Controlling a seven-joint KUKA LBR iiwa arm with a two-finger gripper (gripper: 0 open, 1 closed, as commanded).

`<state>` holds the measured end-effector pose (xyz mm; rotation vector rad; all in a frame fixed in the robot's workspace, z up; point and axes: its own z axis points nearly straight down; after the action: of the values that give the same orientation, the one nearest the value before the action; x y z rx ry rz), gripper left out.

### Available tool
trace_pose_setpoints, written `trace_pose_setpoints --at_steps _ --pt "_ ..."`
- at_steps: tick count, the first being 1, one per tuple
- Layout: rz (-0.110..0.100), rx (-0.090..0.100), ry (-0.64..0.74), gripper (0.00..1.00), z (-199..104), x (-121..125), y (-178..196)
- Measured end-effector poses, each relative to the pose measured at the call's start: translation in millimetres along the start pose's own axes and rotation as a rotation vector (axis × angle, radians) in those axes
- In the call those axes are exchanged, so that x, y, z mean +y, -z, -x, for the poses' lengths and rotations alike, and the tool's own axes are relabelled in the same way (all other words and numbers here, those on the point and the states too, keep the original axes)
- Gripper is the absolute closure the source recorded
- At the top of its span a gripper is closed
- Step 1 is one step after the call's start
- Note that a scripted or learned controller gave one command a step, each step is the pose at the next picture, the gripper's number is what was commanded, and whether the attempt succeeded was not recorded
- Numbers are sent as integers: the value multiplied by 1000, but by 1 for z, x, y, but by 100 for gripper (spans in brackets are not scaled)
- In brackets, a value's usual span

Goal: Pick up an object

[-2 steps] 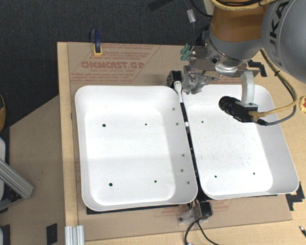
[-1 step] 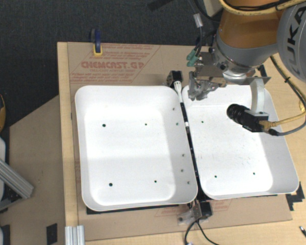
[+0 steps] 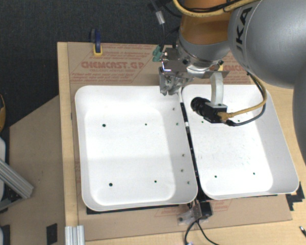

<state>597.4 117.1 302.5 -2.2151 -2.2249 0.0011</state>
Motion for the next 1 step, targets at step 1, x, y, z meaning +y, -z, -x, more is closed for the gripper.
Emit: trace_pose_setpoints --at_steps 1 --pt "2 -5 -13 100 94 -12 19"
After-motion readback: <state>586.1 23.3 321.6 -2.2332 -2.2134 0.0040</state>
